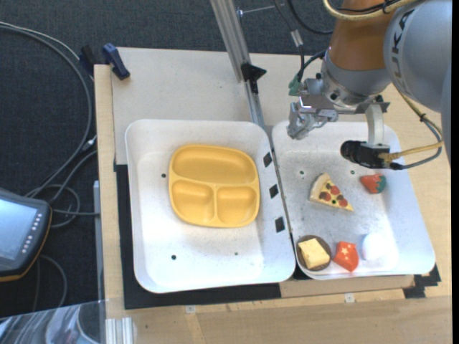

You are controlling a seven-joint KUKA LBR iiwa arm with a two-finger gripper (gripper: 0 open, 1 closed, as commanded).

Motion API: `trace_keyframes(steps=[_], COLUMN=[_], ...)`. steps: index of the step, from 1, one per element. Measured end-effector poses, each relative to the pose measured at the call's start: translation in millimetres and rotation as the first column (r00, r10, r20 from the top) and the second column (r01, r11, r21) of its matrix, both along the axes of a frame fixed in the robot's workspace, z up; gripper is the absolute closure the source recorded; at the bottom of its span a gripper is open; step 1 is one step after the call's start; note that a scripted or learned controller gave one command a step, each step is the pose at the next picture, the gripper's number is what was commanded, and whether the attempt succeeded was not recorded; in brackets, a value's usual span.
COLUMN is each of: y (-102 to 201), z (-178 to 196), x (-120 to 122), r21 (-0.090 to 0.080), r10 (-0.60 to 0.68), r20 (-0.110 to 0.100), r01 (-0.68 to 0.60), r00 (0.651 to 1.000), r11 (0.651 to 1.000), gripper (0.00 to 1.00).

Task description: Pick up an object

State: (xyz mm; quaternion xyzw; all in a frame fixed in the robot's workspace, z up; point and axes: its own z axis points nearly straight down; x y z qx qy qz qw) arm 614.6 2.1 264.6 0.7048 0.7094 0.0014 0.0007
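dark carpet with loose cables surrounds a pale wooden bench (pixel 179 70) carrying two white bins. from my one overhead camera: left bin (pixel 143 192) holds a yellow divided plate (pixel 214 185), sitting flat near its middle. right bin (pixel 416 213) holds the pickable stuff: a pizza slice toy (pixel 330 193) about mid-bin, a strawberry (pixel 374 183) just to its right, then along the near edge a brown cup with a yellow block (pixel 313 253), a red piece (pixel 346 256) just beside it and a white ball (pixel 376 247) next to that.

gripper (pixel 307 122) hangs over the far left corner of the right bin, arm coming in from the right. i cannot tell from this slant how wide the jaws stand; nothing visible is held.

key relation as i judge it: the pizza slice is the nearest target, lying toward the camera and slightly right of the gripper, well apart from it. its long axis runs diagonally, tip toward the far left, crust toward the near right, so a grasp across that axis looks sensible. pick not yet started.
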Motion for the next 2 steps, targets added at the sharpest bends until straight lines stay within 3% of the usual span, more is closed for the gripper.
trace_keyframes(steps=[1,2], y=[42.3,84.3], z=[-6.1,-34.8], x=[21.9,38.1], r21=[-0.001,-0.001], r10=[-0.001,-0.002], r20=[0.000,-0.001], r01=[0.001,0.002], r00=[1.000,1.000], r11=[1.000,1.000], gripper=[1.00,1.00])
